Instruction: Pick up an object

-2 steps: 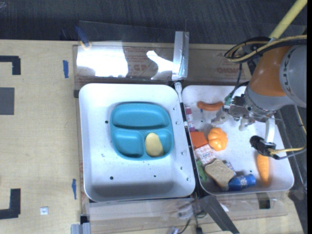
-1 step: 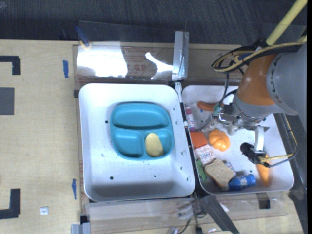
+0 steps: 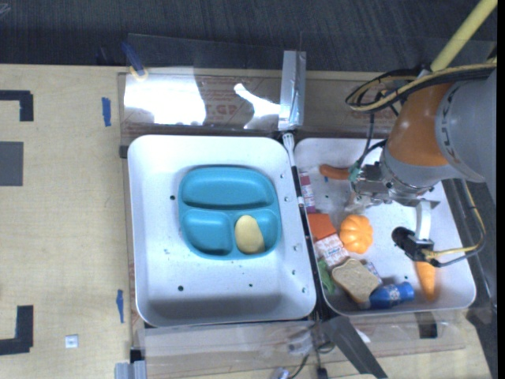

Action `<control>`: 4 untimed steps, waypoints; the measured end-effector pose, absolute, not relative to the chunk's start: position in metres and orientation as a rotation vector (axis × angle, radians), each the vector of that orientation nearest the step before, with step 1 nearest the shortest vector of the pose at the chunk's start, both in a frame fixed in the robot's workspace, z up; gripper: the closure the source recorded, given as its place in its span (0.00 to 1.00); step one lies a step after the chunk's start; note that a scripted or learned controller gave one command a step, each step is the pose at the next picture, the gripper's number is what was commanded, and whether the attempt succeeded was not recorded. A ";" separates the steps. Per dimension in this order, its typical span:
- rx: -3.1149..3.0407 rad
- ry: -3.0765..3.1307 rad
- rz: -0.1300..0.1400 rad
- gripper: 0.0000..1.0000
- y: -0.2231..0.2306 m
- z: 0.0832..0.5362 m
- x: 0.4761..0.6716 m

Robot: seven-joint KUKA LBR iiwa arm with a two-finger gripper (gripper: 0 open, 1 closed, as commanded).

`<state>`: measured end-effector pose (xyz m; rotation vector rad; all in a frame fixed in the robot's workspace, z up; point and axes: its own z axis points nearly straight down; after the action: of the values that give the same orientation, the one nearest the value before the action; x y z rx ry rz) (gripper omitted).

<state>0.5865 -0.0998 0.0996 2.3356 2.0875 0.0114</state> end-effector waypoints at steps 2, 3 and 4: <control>2.012 2.407 0.008 1.00 -0.043 0.188 0.588; 2.017 2.407 0.001 0.00 -0.044 0.185 0.586; 2.160 2.284 -0.001 0.00 -0.060 0.185 0.534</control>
<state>0.5337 -0.0602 0.1847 2.1600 2.2840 -0.0007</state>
